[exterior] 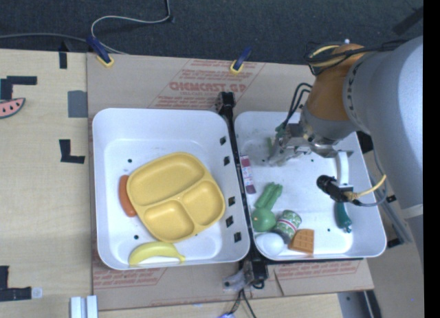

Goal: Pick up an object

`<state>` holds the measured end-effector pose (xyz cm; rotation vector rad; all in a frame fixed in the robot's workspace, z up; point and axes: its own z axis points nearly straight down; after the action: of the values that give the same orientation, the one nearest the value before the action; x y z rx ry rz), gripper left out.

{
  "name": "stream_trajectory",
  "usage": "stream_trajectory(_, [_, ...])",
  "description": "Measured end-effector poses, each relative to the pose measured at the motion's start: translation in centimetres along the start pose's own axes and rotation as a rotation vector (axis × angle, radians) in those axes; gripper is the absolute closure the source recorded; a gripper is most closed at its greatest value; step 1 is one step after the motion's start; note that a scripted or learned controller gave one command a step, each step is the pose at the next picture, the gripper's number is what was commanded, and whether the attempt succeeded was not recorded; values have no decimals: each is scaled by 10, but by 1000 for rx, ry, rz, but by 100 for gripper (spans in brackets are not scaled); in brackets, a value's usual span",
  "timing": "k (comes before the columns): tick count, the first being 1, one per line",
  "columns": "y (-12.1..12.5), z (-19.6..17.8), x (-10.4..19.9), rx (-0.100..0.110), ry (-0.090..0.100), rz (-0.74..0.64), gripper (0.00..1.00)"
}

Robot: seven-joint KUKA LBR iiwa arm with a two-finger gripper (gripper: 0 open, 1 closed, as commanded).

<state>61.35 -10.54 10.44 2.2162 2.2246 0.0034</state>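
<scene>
2 white bins are sitting on a cardboard sheet [206, 86] over a wooden bench [41, 193], dark carpet [240, 7] behind. The gripper [278, 153] is hovering in the right bin [371, 241]; whether its claw is apart, I cannot tell. A green toy [265, 207] is lying near that bin's front-left corner.

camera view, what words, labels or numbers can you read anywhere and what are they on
"CHEMCAST GP" (best reading, blurred): red print on the brown cardboard sheet behind the bins; a smaller red line under it is too blurred to read.
More red print along the cardboard's front edge: too small to read.
Label on the small can in the right bin: pattern visible, no legible words.
Pink strip by the divider: marks too small to read.
</scene>
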Motion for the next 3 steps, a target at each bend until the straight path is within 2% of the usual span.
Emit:
stream_trajectory(1, [0,0,0,0,0,0,0])
stream_trajectory(2, [35,20,2,47,-7,15,0])
stream_trajectory(3, [37,10,2,37,-12,12,100])
